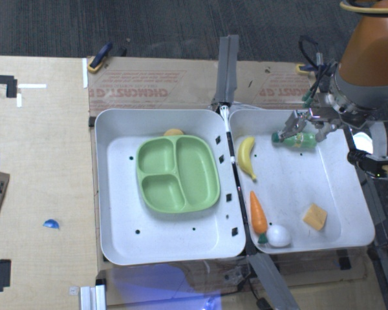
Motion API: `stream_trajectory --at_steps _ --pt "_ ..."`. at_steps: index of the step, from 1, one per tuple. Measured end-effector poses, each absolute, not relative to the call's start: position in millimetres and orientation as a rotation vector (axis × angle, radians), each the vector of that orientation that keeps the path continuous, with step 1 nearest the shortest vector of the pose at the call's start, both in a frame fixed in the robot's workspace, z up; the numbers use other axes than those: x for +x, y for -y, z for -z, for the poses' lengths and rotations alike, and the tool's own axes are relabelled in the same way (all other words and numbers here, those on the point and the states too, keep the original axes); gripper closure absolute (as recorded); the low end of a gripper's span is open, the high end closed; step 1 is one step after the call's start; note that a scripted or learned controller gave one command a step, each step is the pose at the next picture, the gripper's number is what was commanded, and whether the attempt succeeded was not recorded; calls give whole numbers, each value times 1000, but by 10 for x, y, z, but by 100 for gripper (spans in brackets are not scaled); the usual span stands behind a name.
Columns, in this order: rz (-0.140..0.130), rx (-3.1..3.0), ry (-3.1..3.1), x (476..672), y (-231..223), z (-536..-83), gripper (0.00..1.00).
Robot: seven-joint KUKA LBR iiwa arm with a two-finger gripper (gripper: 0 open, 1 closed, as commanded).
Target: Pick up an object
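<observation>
Pale wooden bench (pixel 39 173), dark floor (pixel 149 11)

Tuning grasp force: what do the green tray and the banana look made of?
Green tray: likely moulded plastic, matte with a soft sheen, uniform colour, rounded compartment walls. Banana: probably a plastic toy, smooth, evenly yellow, unblemished skin; real fruit can't be ruled out.
</observation>
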State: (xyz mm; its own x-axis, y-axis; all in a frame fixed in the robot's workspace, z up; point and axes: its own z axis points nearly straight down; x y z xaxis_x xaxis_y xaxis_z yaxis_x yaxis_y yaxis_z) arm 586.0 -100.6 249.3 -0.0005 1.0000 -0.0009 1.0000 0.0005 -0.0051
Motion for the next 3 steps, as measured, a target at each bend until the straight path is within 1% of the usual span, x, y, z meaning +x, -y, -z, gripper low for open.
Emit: stream_trajectory --at_steps 1,2,3 --pt "-7 -2109 2324 6439 1552 -899 0" --pt "-19 -2233 2194 6548 1256 -1012 0" --pt "-20 -2179 2236 6539 1612 -875 0"
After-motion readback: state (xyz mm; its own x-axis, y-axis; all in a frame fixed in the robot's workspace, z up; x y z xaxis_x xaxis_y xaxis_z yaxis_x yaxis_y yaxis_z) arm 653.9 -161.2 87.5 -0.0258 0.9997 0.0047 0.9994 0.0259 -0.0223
